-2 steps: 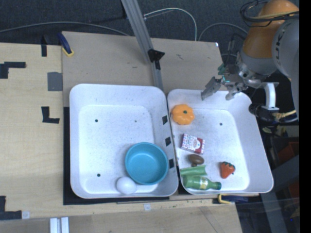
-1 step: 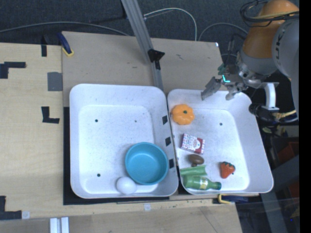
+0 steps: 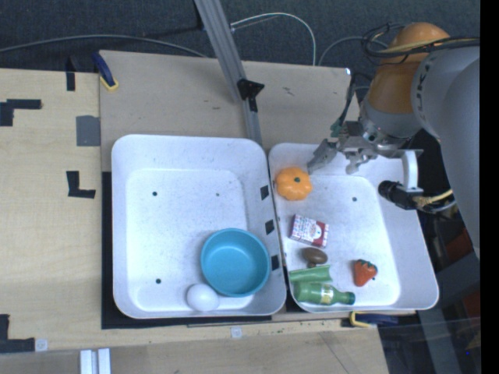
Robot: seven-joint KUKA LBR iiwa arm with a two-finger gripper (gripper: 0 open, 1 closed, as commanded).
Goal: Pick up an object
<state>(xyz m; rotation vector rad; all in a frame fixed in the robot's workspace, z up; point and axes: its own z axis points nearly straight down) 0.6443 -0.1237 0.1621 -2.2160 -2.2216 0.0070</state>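
Orange pumpkin (image 3: 293,184) sits at right bin's (image 3: 413,244) far-left corner

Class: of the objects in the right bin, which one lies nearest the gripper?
The round orange pumpkin-shaped toy, just left of the gripper; the others lie farther down.

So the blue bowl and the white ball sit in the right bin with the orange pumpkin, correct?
Not quite. In the camera view the round blue bowl and small white ball sit in the left white bin; the orange toy pumpkin is in the right white bin.
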